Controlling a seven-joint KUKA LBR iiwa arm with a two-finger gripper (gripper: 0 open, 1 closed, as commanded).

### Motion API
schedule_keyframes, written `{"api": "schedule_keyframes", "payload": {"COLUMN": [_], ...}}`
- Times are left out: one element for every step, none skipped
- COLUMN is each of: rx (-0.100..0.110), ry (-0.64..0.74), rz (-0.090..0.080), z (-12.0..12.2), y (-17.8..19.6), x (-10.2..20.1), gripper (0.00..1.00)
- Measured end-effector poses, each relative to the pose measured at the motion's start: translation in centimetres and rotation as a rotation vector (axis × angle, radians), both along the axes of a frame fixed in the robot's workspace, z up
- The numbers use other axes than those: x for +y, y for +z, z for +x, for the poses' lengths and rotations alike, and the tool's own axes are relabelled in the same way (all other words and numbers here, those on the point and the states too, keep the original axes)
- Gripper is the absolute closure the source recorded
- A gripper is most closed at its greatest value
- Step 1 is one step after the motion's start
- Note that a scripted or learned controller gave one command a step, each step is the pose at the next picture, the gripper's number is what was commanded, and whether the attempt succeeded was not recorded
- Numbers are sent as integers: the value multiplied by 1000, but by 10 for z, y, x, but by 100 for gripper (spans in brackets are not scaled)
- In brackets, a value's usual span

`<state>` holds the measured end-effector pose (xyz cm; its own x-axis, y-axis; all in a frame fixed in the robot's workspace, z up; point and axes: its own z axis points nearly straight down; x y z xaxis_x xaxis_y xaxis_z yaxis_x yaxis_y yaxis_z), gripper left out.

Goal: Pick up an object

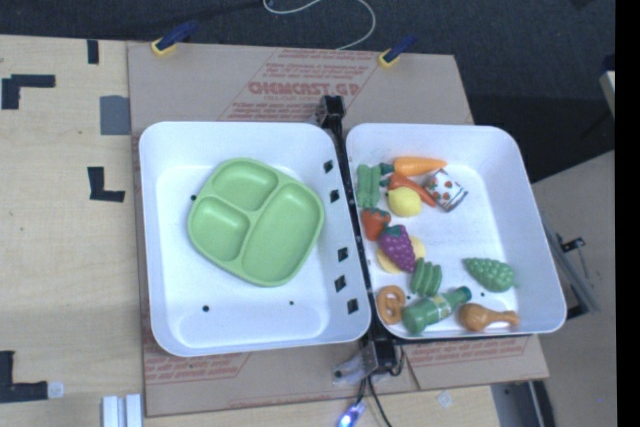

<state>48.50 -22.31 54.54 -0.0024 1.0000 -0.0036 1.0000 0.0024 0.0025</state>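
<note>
Toy foods (400,250) crowded together in right bin (520,195), beside green plate (257,220)

The pose of the grey arm with the orange band cannot be told from the camera view. The state of its gripper cannot be judged either.

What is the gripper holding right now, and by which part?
Nothing is seen held: the toy foods lie loose in the right bin, and the green plate sits untouched.
</note>
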Motion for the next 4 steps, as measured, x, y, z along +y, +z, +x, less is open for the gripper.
{"api": "schedule_keyframes", "payload": {"rx": [-1,-2,-3,-4], "ry": [2,3,5,6], "rz": [-1,-2,-4,-5], "z": [1,2,3,3], "y": [10,20,31,41], "x": [1,1,2,3], "gripper": [100,100,100,100]}}
